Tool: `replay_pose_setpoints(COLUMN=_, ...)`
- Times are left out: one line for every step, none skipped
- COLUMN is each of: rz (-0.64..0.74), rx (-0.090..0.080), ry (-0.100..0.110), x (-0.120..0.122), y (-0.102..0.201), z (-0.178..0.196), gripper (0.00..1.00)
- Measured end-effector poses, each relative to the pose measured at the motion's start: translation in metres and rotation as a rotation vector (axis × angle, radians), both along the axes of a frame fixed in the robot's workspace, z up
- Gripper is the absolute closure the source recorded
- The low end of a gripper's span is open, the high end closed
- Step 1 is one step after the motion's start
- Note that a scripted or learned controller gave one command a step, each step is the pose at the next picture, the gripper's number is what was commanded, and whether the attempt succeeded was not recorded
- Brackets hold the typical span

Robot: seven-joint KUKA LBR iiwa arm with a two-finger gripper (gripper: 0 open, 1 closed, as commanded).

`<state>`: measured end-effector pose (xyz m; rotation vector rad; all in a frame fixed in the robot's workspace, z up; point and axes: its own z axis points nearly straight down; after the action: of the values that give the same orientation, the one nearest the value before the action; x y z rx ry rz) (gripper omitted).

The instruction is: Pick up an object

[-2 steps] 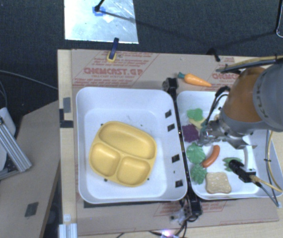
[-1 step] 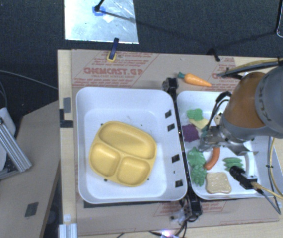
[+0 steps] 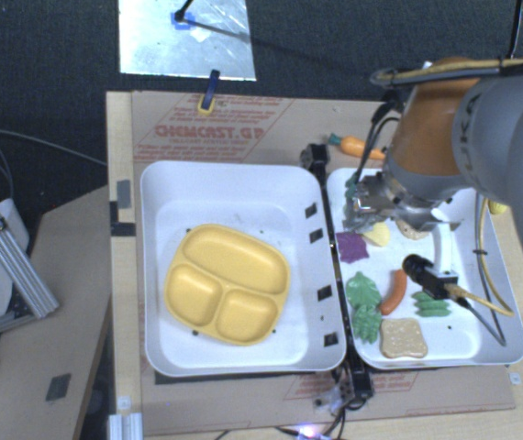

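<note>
Toast slice (image 3: 403, 338) lies in the right bin (image 3: 505, 342), near its front edge; behind it, the gripper (image 3: 364, 207) hovers beside purple cabbage (image 3: 350, 245), finger state impossible to tell.

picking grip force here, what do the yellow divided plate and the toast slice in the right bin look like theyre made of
Yellow divided plate: looks like moulded plastic with a smooth, slightly glossy finish; soft highlights run along its rounded ridges.
Toast slice: probably toy plastic or foam with a matte tan face and uniform colour; which one is unclear.
</note>
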<state>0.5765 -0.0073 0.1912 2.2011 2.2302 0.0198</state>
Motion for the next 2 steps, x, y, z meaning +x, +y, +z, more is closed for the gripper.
replay_pose_setpoints(rz=0.001, rx=0.001, ry=0.0, x=0.022, y=0.073, z=0.101, gripper=1.0)
replay_pose_setpoints(rz=-0.001, rx=0.002, ry=-0.005, x=0.044, y=0.133, z=0.232, gripper=1.0)
